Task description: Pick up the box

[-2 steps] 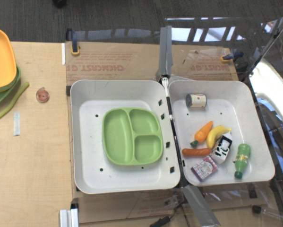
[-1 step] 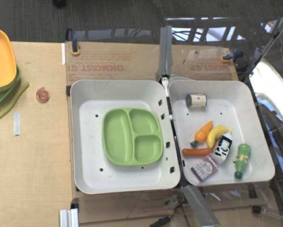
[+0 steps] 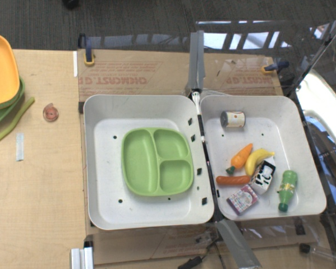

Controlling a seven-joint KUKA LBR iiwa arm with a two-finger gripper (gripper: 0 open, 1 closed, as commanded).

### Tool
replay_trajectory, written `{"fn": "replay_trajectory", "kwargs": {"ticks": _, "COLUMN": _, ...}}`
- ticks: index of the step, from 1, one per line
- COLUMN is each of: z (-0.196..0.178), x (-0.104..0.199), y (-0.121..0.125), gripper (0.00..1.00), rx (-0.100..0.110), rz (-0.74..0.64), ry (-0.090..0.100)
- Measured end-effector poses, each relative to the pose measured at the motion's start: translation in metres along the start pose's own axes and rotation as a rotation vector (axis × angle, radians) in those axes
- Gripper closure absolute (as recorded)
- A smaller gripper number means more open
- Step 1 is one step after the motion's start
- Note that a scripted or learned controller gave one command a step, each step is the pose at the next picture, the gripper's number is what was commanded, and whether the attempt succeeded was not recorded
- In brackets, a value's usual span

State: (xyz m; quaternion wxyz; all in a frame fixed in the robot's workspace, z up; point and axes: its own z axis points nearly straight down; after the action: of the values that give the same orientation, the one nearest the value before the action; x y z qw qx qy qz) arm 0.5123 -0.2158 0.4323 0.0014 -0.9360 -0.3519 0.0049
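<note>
Far left of the green divided plate (image 3: pixel 156 161), a stack of orange and green dishes (image 3: pixel 0 83) sits on the wooden surface (image 3: pixel 44 206). The plate lies in the left bin (image 3: pixel 95 150). Right of the plate, in the right bin (image 3: pixel 302 144), lie a red sausage (image 3: pixel 233 180), a can (image 3: pixel 233 119), a carrot (image 3: pixel 242 157), the pink box (image 3: pixel 243 199) near the front wall, a banana (image 3: pixel 257 158), a black-and-white carton (image 3: pixel 263 174), and a green bottle (image 3: pixel 287 190) farthest from the plate.
</note>
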Motion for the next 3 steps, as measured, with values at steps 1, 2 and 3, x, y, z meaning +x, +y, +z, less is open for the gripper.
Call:
{"fn": "replay_trajectory", "kwargs": {"ticks": 1, "z": -0.005, "x": 0.074, "y": 0.045, "gripper": 1.0, "rx": -0.001, "rz": 0.059, "ry": -0.001}}
{"fn": "replay_trajectory", "kwargs": {"ticks": 2, "z": -0.006, "x": 0.047, "y": 0.046, "gripper": 1.0, "rx": 0.001, "rz": 0.148, "ry": 0.0}}
{"fn": "replay_trajectory", "kwargs": {"ticks": 3, "z": 0.141, "x": -0.018, "y": -0.006, "gripper": 1.0, "rx": 0.002, "rz": 0.175, "ry": 0.001}}
